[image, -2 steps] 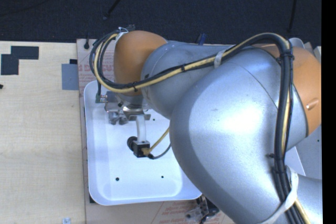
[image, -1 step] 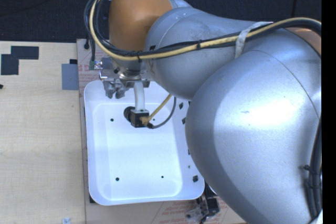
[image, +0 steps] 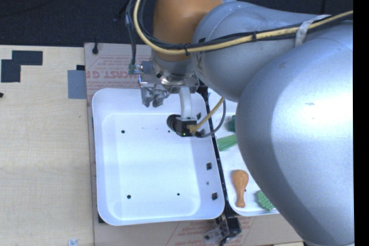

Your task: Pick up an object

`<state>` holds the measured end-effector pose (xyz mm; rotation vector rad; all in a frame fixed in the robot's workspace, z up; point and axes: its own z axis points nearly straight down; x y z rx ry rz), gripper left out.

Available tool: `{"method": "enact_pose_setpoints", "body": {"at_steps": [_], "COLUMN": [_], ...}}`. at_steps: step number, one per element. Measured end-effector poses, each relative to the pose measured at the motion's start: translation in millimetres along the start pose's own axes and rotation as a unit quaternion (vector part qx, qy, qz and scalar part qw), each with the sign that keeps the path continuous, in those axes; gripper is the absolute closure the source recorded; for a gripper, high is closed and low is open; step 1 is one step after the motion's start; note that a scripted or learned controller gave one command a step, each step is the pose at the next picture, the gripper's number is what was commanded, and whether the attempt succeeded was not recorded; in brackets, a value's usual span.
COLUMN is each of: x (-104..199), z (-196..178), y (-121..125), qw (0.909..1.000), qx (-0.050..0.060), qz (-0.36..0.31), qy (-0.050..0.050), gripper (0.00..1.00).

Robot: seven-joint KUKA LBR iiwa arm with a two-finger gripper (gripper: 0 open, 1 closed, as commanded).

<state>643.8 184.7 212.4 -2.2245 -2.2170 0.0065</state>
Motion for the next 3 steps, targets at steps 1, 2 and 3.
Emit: {"method": "enact_pose_setpoints", "body": {"at_steps": [1, 2, 3], "x": [-42.5, -40.5, -23.1], "z": [-35.2, -33.2, 131.6], "y": [0.2, -0.1, -77.6], "qw": [1.0, 1.0, 1.0], "qx": [-0.001, 0.0, 0.003], "qz": [0.0, -0.002, -0.001], "qy": [0.0, 0.001, 0.0], "gripper": [1.0, 0.0, 0.0]}}
